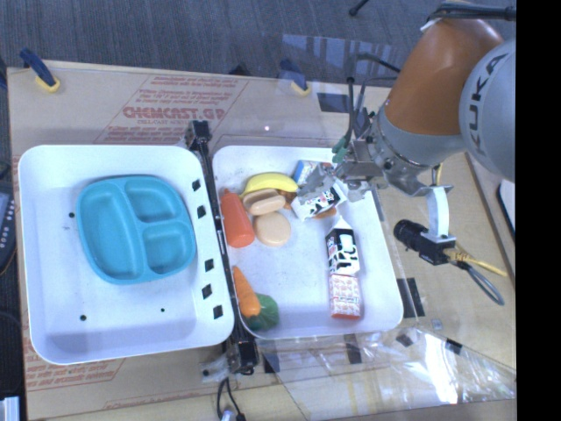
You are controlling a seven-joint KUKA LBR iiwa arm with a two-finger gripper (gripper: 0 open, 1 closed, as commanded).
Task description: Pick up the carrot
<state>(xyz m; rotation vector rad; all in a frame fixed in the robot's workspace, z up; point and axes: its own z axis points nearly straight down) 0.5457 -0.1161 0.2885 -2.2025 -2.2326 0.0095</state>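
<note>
In the right bin (372,235), I saw the carrot (247,295) lying near the front wall; the hand (337,175) hovered far off, grip unclear.

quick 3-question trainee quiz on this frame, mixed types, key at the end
1. True or false: the carrot lies in the left bin.
2. What sits in the left bin? A) a blue divided tray B) a banana C) a bottle
3. Fill in: the carrot's green top points toward the ____ edge of the right bin.

Key
1. False. It lies in the right bin, near the front left corner.
2. A. The banana and the bottle are in the right bin.
3. Front. The gripper is at the far side of that bin, well apart from the carrot.
</note>
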